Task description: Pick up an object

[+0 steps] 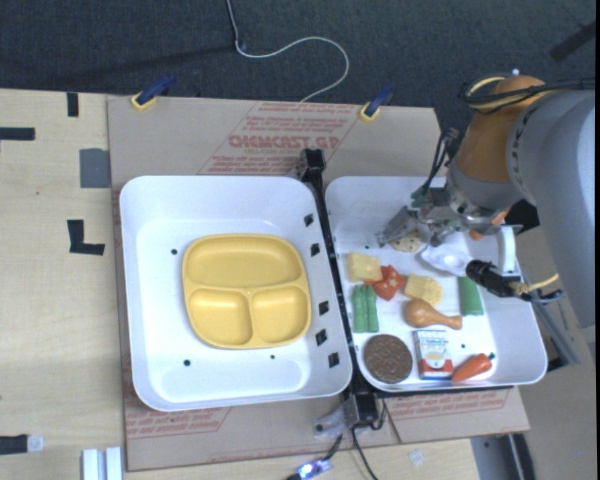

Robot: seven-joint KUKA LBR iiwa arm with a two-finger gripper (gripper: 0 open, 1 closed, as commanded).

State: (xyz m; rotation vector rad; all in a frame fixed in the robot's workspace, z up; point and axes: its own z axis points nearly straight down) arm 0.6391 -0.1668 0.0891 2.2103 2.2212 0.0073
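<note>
The brown cookie (387,357) sits crowded, so I'd aim the pincer (408,234), whose state I cannot tell, squarely over one isolated piece.

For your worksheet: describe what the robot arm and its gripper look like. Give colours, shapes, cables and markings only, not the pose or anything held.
The arm is a thick, rounded grey body with an orange band above the wrist. Thin dark cables run down beside the band. The gripper is a small grey metal part, with a black-and-white fitting nearby. No lettering is legible.
</note>
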